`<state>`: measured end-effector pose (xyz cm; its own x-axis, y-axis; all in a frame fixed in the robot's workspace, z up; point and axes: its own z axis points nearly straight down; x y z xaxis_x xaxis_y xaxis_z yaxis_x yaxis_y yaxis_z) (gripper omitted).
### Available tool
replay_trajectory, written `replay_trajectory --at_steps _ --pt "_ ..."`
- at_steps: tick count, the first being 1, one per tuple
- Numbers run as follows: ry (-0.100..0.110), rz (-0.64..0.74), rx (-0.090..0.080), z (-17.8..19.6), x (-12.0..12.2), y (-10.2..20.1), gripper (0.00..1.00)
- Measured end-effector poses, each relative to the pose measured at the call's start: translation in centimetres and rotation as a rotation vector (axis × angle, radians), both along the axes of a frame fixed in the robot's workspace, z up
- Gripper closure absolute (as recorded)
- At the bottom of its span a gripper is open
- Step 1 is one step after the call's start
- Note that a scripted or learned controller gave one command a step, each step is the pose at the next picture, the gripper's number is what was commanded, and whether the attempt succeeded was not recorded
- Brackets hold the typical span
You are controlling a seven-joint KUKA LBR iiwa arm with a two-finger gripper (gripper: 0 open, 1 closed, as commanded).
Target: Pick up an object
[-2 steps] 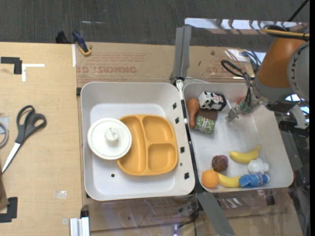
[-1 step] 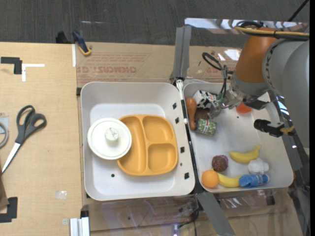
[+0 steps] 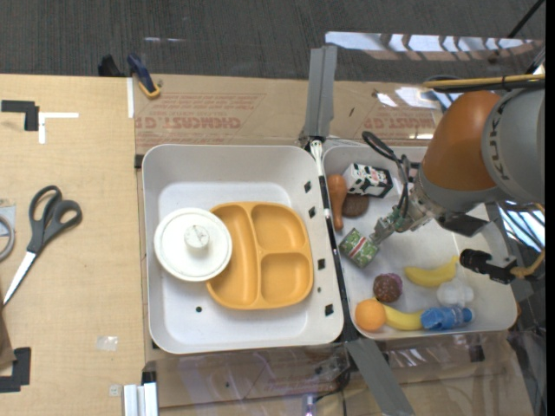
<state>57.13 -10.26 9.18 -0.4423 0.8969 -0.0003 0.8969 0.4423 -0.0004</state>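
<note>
At the bench's left edge a pair of scissors (image 3: 39, 224) was seen lying on the bare wood, well apart from both bins. In the left bin (image 3: 160, 167) a yellow divided plate (image 3: 264, 254) was laid near the middle, and a round white lid (image 3: 192, 243) was set against that plate's left rim, overlapping it. In the right bin (image 3: 499, 319) the loose objects were gathered: a black-and-white cow toy (image 3: 368, 178) and a brown piece (image 3: 355, 204) near the top left corner, an orange carrot-like piece (image 3: 336, 193) along the left wall, a small green can (image 3: 359, 248) tilted just below them, a dark purple ball (image 3: 388, 287) near the middle, an orange (image 3: 370, 315) at the bottom left corner, 2 yellow bananas (image 3: 431, 273) toward the bottom edge, and a blue object (image 3: 447, 318) beside the lower one. The gripper (image 3: 388, 227) was lowered over the upper left part of this bin, its tip just beside the green can's upper right edge; whether it was touching the can could not be told, nor could its state be made out. Nothing was seen lifted clear of the bin floor, so the task was judged to be at the approach stage: a grasp and a lift were left to be done, with the green can judged the likeliest target.
</note>
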Motion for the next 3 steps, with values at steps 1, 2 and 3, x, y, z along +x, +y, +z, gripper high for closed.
replay_trajectory --at_steps 1,2,3 --pt "0.002 -0.324 0.000 -0.1 -8.8 -3.5 1.00" --pt "0.001 -0.459 0.000 0.0 -7.5 0.5 1.00" --pt "0.004 -0.755 0.000 -0.1 -9.5 0.9 1.00"
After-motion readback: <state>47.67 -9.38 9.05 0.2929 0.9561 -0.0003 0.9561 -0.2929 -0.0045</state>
